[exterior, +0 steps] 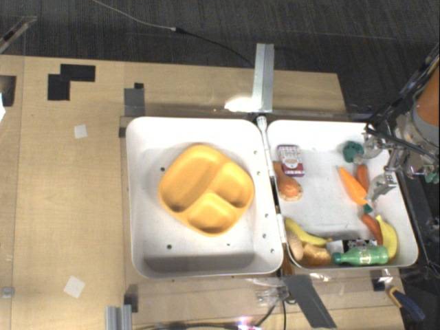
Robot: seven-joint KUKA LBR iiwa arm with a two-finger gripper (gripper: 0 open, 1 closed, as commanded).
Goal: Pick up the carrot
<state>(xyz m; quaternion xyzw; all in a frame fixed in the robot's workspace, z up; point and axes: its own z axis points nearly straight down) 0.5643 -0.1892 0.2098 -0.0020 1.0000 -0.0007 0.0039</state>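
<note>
Carrot (352,185) lies slanted just by my claw (382,174), whose grip I cannot tell, so I line up across it.

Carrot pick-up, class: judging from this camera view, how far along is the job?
Done: the gripper has reached the right bin and sits beside the carrot. In hand: nothing visibly; the carrot lies on the bin floor, near a second orange piece. Left: closing on the carrot and lifting it clear of the bin.

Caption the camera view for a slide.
Gripper poised near the carrot in the right bin; yellow tray fills the left.
</note>
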